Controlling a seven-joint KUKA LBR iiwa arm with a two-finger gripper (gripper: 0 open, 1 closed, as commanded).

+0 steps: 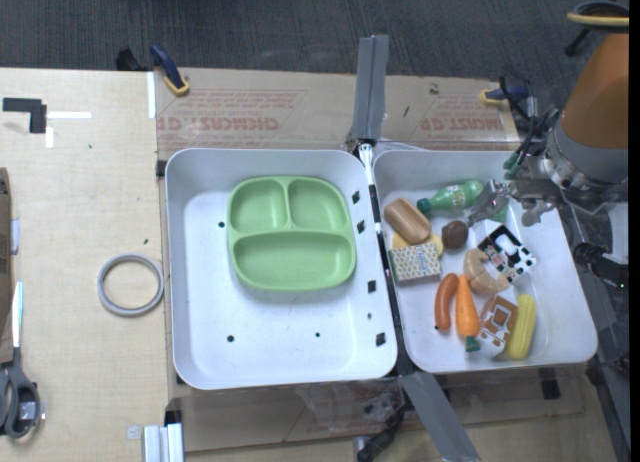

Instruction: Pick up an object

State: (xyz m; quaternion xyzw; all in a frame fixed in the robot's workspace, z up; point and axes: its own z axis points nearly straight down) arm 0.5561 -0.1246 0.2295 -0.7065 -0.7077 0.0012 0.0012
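The right bin (570,350) holds several toy foods: a green bottle (452,194), a brown bread roll (407,218), a dark brown ball (455,235), a patterned block (415,262), two orange carrots (456,306), a yellow corn cob (520,327), a small orange-and-white box (497,322) and a black-and-white piece (505,252). My gripper (508,208) hangs over the bin's far right part, just right of the bottle and above the black-and-white piece. Its fingers stand spread, open, with nothing between them.
In the left bin (200,350) lies a green divided plate (292,232). A grey tape ring (131,283) and scissors (18,390) lie on the wooden bench at the left. Blue clamps (172,72) sit along the far cardboard edge.
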